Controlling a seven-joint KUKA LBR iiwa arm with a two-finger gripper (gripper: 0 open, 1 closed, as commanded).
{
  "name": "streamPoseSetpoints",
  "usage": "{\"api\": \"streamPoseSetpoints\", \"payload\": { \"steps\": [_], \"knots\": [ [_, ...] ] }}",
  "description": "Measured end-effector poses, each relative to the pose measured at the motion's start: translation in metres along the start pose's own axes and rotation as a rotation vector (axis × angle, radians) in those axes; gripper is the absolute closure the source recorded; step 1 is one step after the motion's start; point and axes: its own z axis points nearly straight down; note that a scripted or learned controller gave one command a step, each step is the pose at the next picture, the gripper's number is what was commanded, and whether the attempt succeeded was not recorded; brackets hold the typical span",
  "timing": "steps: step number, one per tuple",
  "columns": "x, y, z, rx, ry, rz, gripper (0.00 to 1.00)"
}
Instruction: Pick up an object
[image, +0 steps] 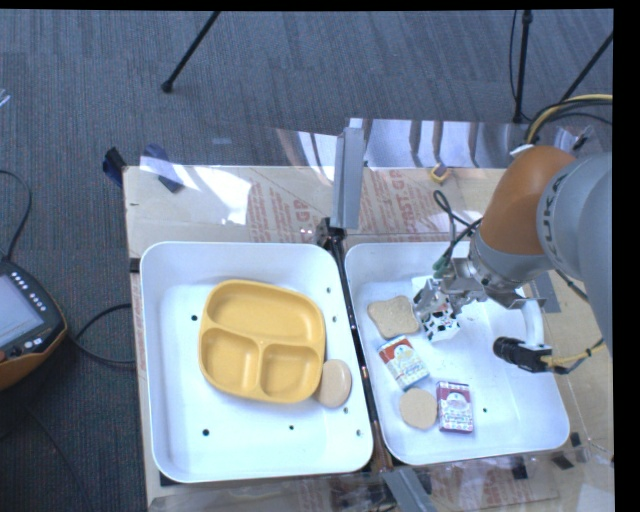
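Note:
My gripper (436, 298) hangs over the upper middle of the right bin (520, 425). Directly under its tip is a small white block with black spots (441, 325); whether the block is gripped cannot be made out from here. Just left of the gripper lies a slice of toast (392, 316). Below it are a small red-and-white carton (403, 361), a round tan biscuit (418, 408) and a red box (455, 406).
The left bin (175, 420) holds a yellow divided plate (262, 340) with a round tan bun (334, 382) at its lower right corner. A grey upright post (347, 185) stands behind the ridge between the bins. The grey arm (560, 215) enters from the right.

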Motion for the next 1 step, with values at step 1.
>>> {"api": "streamPoseSetpoints", "payload": {
  "steps": [1],
  "knots": [
    [0.0941, -0.0178, -0.0896, -0.001, -0.001, -0.008, 1.0]
  ]
}}
